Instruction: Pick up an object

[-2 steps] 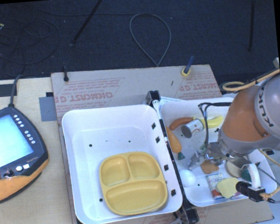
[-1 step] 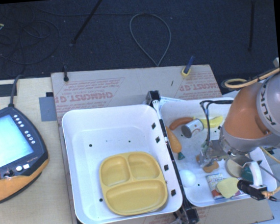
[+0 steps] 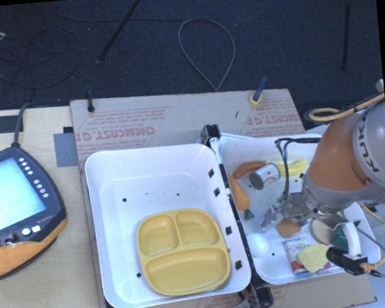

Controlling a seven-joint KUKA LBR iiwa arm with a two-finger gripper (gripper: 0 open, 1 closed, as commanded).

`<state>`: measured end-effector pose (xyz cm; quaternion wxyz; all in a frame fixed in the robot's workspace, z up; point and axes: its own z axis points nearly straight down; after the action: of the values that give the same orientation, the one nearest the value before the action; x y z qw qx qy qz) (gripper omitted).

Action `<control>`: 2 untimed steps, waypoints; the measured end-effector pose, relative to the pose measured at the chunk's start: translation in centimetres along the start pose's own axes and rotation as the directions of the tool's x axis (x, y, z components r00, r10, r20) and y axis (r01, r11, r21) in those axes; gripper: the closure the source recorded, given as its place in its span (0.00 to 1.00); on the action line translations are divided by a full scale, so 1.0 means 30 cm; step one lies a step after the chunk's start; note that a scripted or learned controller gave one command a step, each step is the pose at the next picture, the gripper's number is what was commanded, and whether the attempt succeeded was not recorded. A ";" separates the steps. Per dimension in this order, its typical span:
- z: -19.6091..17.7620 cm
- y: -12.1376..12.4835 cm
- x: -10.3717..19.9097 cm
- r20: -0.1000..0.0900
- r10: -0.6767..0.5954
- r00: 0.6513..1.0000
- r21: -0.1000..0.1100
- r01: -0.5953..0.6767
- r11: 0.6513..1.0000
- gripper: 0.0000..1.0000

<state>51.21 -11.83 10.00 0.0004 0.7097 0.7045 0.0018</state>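
Dark carpeted floor (image 3: 168,37) strewn with cables (image 3: 206,47); cardboard-covered bench (image 3: 175,118).

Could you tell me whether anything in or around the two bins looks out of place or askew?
Nothing looks spilled or broken. The yellow divided tray lies flat in the left bin, slightly rotated against its walls. The right bin holds a loose jumble of small items around the hand, including a white ball.
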 end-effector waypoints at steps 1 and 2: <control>-0.031 0.000 -0.002 -0.001 0.005 1.000 0.002 -0.005 1.000 1.00; -0.031 0.000 -0.002 -0.001 0.007 1.000 0.002 -0.007 1.000 0.00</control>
<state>51.20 -11.89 10.94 -0.0004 0.7120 0.7022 0.0016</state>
